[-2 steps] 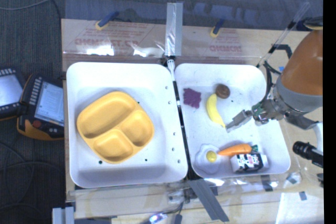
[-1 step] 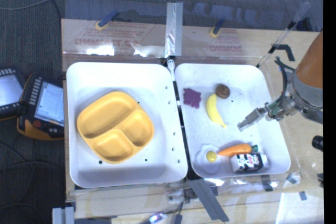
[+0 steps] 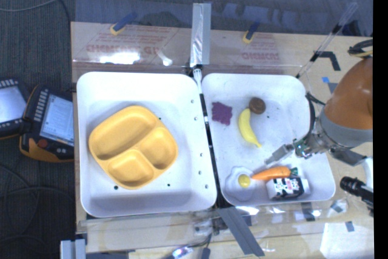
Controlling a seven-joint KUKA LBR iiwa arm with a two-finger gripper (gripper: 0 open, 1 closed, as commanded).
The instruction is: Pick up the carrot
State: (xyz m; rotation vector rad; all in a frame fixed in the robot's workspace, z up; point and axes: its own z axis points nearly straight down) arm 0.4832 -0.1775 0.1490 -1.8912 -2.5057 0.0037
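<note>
White bin (image 3: 315,185), fingers (image 3: 277,156) above carrot (image 3: 271,173)

Faint red lettering on clear panels (image 3: 115,45), perhaps unreadable (too blurred)

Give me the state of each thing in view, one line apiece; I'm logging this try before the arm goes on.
carrot: lying flat in the right bin, not held.
gripper: just above the carrot, low over the right bin.
banana: lying flat, apart from the carrot.
fried egg: flat, at the carrot's tip.
yellow tray: upright in the left bin.
</note>
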